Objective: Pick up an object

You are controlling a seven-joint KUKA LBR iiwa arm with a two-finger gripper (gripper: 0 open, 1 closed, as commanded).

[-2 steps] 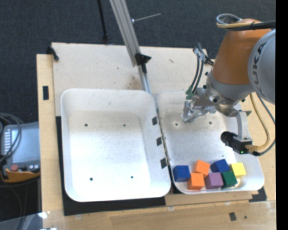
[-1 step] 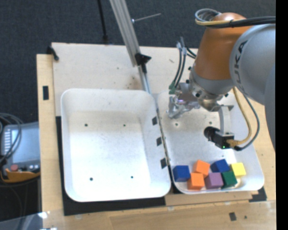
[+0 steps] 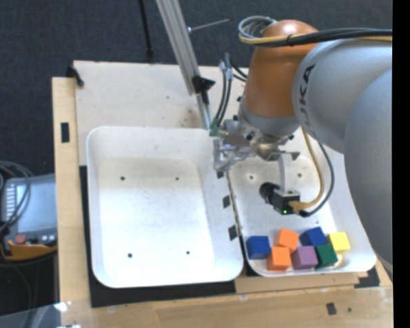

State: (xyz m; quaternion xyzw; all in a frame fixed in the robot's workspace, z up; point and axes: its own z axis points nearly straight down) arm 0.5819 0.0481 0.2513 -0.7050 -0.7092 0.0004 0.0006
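Note:
Several small coloured blocks sit bunched at the front of the right bin (image 3: 260, 183): a blue one (image 3: 258, 246), two orange ones (image 3: 288, 238) (image 3: 280, 257), a purple one (image 3: 304, 256), a dark blue one (image 3: 314, 236), a green one (image 3: 326, 253) and a yellow one (image 3: 339, 241). My gripper (image 3: 224, 157) hangs below the orange wrist band over the back left of that bin, close to the divide between the bins. It is well behind the blocks and I see nothing in it.
The left white bin (image 3: 150, 203) lies beside the right one. A slanted metal rail (image 3: 181, 43) comes down from the top toward the gripper. The big grey arm covers the right side. A grey box with cables (image 3: 24, 210) sits off the bench at left.

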